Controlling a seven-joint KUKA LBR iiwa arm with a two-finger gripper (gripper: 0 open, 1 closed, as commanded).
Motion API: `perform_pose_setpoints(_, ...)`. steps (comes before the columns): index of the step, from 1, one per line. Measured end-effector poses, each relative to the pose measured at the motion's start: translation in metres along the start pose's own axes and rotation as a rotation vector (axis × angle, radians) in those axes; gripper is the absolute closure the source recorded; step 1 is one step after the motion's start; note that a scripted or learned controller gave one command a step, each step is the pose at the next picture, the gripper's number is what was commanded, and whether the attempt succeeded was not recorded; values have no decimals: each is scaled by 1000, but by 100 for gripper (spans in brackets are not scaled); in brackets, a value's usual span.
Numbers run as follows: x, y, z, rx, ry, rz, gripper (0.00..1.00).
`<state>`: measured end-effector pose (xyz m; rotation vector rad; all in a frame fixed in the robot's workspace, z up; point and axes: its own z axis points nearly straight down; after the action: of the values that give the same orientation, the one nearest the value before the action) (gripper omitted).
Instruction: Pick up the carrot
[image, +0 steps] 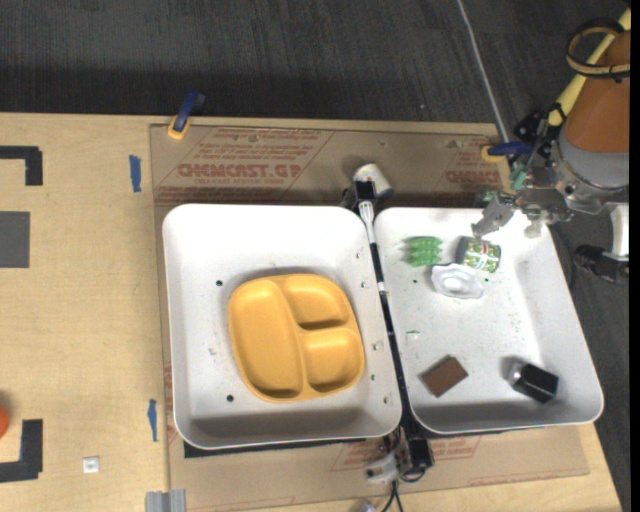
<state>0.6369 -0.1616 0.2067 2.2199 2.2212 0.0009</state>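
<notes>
Two shallow white bins: the left bin (190, 300) holds a yellow three-compartment plastic tray (296, 334); the right bin (560, 330) holds a green ridged piece (423, 249), brown square (444, 375) and black block (534, 381).

tray (295, 335) in left bin (190, 300) (centred)

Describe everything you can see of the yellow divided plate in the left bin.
The yellow plate is a rounded-square tray of what looks like matte plastic, moulded into three compartments: one long one along its left side and two smaller ones stacked on its right. It lies flat and upright on the floor of the left bin, near the middle, turned slightly askew. Only the bin touches it.
</notes>
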Motion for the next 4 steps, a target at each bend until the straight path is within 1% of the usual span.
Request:
perform_pose_setpoints(1, 54, -77, 45, 5, 1, 217, 0)
perform_pose_setpoints(2, 184, -128, 22, 6, 1, 388, 0)
perform_pose_setpoints(3, 265, -109, 56, -4, -2, 413, 0)
perform_pose_setpoints(4, 262, -112, 78, -16, 7, 327, 0)
